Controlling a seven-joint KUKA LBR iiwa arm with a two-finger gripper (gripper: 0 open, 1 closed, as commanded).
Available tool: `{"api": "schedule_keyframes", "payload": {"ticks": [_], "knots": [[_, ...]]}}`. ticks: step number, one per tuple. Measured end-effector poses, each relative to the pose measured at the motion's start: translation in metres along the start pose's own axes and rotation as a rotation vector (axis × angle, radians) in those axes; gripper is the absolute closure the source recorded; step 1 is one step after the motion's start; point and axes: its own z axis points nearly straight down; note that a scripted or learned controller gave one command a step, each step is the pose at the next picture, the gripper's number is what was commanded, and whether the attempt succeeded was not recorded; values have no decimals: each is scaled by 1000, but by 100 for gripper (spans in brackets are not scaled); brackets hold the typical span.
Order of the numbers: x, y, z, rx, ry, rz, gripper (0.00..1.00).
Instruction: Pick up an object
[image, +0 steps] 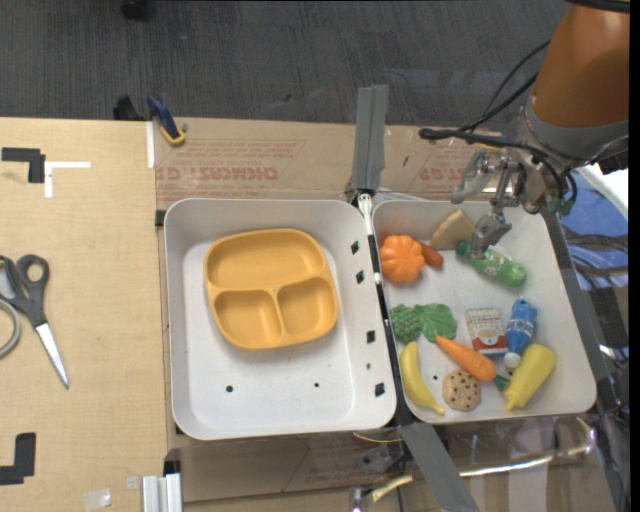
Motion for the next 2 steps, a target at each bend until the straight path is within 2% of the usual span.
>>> {"api": "schedule_keyframes", "payload": {"ticks": [1,2], "knots": [[65,-14,97,0,1,132,0],[130,-17,173,0,1,402,0]]}}
